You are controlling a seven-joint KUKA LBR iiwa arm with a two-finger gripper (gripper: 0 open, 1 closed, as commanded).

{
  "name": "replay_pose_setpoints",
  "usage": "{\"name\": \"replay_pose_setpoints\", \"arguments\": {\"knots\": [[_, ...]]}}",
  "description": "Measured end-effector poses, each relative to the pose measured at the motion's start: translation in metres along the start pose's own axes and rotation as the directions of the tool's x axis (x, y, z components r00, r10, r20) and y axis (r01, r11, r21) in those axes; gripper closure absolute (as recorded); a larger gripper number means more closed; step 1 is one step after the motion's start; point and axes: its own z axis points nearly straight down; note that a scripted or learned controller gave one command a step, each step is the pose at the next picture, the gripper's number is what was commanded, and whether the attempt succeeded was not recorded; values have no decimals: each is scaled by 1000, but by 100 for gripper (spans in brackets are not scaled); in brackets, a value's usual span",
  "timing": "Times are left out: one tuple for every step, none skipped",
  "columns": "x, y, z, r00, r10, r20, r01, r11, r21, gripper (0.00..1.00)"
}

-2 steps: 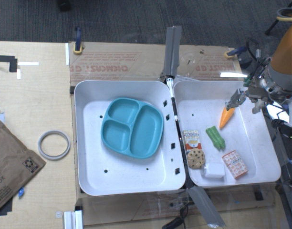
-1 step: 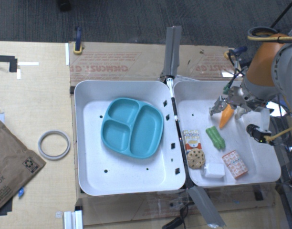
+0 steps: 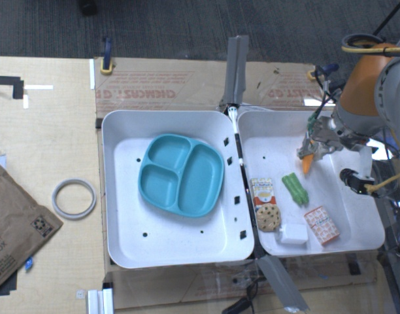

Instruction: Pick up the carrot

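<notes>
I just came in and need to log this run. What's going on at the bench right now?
A grey robot arm reaches in from the right over the right bin. Its pincer sits at the carrot, whose orange tip sticks out just below it, so it looks gripped and possibly lifted. Left in that bin are a green vegetable, a cookie and some small packets. The left bin holds a blue divided plate.

My arm (image 3: 383, 87) is grey with an orange band above the wrist, black cables trailing alongside, ending in a metallic gripper (image 3: 312, 148).
</notes>
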Motion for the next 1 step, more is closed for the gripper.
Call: {"name": "replay_pose_setpoints", "arguments": {"knots": [[48,23,-81,988,155,2,-155,988,10,100]]}}
